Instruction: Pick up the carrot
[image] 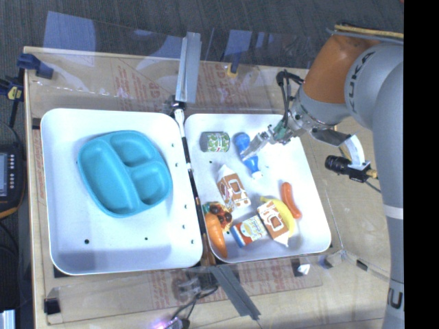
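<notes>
Hovering: jaws (pixel 264 141) over right bin (pixel 310 184) | state: cannot tell | carrot (pixel 215 233) near front-left corner

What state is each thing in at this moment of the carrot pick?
carrot: lying at the right bin's front left corner, ungrasped
gripper: low over the blue bottle, far from the carrot
blue bottle: lying on its side
green can: on its side
blue tray: flat in the left bin

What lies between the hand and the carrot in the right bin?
In the camera view, a blue bottle and a small carton lie between the hand and the carrot.
</notes>
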Robot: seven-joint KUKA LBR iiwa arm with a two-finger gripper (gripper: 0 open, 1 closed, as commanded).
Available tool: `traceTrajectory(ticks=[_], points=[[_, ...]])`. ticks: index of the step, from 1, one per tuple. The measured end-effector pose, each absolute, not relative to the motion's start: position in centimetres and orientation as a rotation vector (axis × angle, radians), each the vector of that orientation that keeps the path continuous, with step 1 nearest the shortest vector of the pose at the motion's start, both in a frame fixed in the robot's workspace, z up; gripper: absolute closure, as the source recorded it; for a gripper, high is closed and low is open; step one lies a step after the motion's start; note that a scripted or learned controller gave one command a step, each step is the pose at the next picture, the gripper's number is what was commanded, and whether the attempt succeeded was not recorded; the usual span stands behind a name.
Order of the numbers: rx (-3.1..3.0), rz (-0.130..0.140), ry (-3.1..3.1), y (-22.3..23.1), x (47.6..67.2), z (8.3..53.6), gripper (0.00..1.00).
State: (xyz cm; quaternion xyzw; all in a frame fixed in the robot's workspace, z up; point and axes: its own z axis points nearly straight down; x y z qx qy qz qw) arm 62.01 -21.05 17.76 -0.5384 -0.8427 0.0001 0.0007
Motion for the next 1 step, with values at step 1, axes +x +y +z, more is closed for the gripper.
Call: traceTrajectory(ticks=[1], points=[[-1.669,0.002,-2.657,-14.26,64.93,11.48,0.00]])
